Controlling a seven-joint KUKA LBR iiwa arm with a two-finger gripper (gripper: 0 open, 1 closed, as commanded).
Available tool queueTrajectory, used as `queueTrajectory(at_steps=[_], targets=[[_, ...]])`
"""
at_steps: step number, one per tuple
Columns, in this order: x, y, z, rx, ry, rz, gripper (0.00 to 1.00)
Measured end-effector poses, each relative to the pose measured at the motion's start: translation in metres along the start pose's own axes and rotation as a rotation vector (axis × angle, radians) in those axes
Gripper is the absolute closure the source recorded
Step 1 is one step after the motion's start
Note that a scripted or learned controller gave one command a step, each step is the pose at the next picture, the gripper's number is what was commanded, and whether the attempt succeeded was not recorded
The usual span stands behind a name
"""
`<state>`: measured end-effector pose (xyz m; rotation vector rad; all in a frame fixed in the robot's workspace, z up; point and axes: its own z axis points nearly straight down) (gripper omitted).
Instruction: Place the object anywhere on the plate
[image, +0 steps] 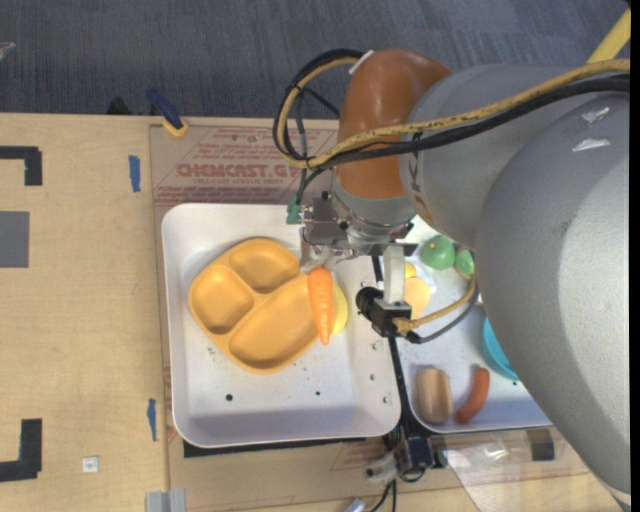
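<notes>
Grey arm (540, 250) housing looms closest to the lens, filling the 3 o'clock side and reaching in over the bins.

At the centre of it all is the carrot (320, 305). It lies with its long axis running nearly 12 to 6 o'clock, blunt end up and pointed tip down. Its body rests along the 3 o'clock rim of the yellow plate (245, 300), partly over the largest compartment and partly over the edge. The gripper (322, 250) sits directly at the carrot's 12 o'clock, right at the blunt end. The wrist hides that junction, so I cannot tell whether it is clamped on the carrot or standing clear of it.

The plate's open compartments spread away toward 9 o'clock from the carrot, so any shift to seat it better would probably go that way. A pale yellow item seems to peek out at the carrot's 3 o'clock side.

Around the plate is the left bin (300, 400). At 3 o'clock the right bin (455, 350) holds green pieces (437, 252) and a red sausage (475, 395). Both bins rest on the cardboard-covered surface (80, 300).
</notes>
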<state>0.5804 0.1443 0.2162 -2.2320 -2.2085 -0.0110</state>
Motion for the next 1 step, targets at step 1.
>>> queueTrajectory(at_steps=[1], targets=[[-0.0076,0.0005,0.0016,0.004,-0.006,0.010,0.00]])
